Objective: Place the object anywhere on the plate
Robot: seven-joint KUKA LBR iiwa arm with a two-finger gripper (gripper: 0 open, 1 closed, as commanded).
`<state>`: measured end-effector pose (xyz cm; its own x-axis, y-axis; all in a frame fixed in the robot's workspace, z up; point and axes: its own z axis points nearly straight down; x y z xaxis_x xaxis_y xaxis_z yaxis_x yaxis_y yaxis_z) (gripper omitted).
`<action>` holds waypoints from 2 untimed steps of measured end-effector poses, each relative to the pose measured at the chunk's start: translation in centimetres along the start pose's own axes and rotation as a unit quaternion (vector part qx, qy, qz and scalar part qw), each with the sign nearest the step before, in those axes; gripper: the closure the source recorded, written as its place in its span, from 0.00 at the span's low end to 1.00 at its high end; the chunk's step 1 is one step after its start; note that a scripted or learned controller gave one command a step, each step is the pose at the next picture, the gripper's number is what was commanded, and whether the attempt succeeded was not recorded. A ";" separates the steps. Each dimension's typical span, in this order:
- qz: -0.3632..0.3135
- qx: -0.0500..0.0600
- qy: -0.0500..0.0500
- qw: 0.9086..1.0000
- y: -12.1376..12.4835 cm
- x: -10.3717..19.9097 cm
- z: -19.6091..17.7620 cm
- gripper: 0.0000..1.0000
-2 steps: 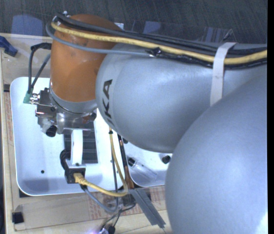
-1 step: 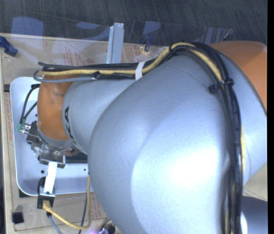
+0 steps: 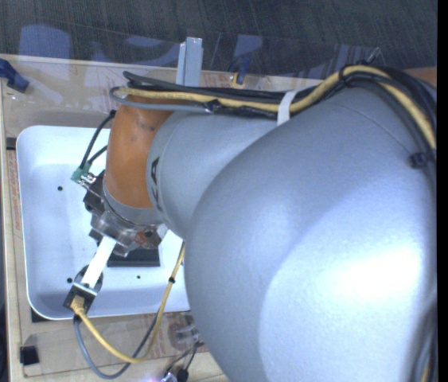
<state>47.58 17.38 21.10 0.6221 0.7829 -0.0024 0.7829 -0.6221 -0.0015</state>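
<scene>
While the big grey arm [image 3: 303, 237] hangs low over the white bin [image 3: 48, 205], it seems to be reaching down to grab, and next it must find the plate.

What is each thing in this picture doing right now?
Arm: reaching in from the right, its big grey body covering much of the view.
Orange band: above the wrist, over the left bin.
Gripper: low over the left bin, pointing down; what is under it is hidden.
Left bin: sitting flat on the bench, partly covered by the arm.
Yellow cable: running along the arm.
</scene>
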 end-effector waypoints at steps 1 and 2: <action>-0.106 0.001 0.000 0.994 -1.0 4.9 -3.2 1.00; -0.351 -0.001 0.001 0.937 1.1 -1.3 -9.2 1.00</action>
<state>47.63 15.70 30.31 -0.0450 0.9990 0.0002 0.9990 0.0450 -0.0009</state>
